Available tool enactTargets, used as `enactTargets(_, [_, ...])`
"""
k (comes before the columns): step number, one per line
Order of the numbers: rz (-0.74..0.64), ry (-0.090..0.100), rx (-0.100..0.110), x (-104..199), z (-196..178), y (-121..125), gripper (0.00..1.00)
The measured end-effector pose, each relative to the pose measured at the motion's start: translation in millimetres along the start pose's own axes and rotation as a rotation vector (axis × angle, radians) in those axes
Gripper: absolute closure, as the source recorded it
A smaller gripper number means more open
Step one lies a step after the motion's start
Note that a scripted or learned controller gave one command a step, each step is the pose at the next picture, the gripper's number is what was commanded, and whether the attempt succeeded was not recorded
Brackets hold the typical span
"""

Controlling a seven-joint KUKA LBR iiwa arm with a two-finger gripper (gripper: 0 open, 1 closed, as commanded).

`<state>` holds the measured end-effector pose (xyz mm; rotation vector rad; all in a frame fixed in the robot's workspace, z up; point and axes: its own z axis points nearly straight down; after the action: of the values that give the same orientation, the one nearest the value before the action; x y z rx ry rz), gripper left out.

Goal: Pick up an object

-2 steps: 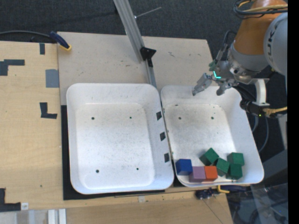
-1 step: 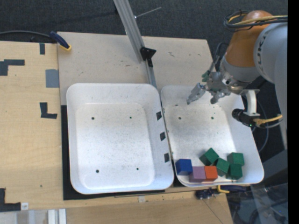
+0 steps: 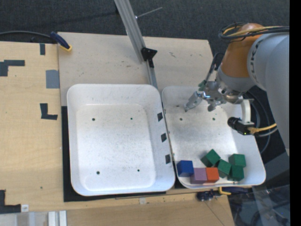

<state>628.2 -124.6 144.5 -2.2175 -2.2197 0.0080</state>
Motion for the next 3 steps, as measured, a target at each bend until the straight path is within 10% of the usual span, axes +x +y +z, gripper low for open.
enactTargets(1, [0.000,0.001,0.001,0.9,54.7,-1.6,0.00])
enactTargets(2, [-0.002,0.001,-0.004,2.0,41.1,0.0,1.00])
enactTargets(3, [-0.001,0.001,-0.009,4.2,-4.5,7.8,1.00])
